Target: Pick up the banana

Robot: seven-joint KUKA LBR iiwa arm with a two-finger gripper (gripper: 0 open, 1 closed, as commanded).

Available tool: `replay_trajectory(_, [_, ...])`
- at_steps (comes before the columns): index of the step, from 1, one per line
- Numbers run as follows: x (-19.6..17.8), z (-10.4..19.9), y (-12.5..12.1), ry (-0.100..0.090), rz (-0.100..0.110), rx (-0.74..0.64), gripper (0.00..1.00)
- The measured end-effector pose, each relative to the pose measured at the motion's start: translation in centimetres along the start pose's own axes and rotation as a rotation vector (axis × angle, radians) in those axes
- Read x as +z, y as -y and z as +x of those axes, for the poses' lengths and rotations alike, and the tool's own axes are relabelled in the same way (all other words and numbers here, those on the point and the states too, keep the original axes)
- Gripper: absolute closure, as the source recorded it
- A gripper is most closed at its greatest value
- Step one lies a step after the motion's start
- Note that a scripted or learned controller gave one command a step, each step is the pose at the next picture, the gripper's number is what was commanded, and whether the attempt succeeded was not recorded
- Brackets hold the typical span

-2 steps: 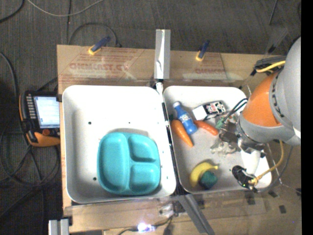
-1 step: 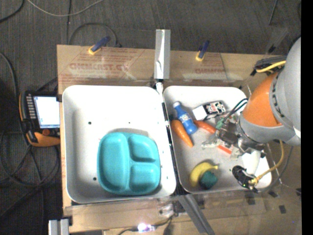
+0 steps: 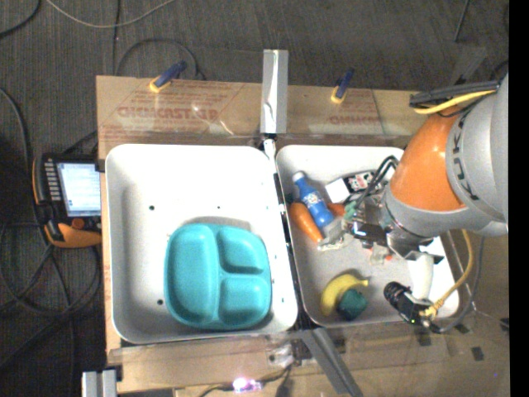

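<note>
The arm (image 3: 483, 168) above the right bin (image 3: 376, 304) — a thick grey casing with dark lettering on its side, capped by a rounded orange band (image 3: 426, 172). Below the band sits a grey wrist ring, then a cluttered metal gripper (image 3: 351, 226) hung with black cables. A yellow cable loops past the bin's right rim — another yellow-and-black bundle crosses the casing's top.
</note>
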State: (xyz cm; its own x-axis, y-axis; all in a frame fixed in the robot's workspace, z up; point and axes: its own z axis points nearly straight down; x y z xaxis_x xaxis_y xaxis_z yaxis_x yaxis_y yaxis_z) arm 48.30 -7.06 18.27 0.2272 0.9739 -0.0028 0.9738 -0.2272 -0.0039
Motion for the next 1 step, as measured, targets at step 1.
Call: replay_trajectory(1, [9.33,-2.34,-0.97,-0.004,-0.013,-0.111,0.00])
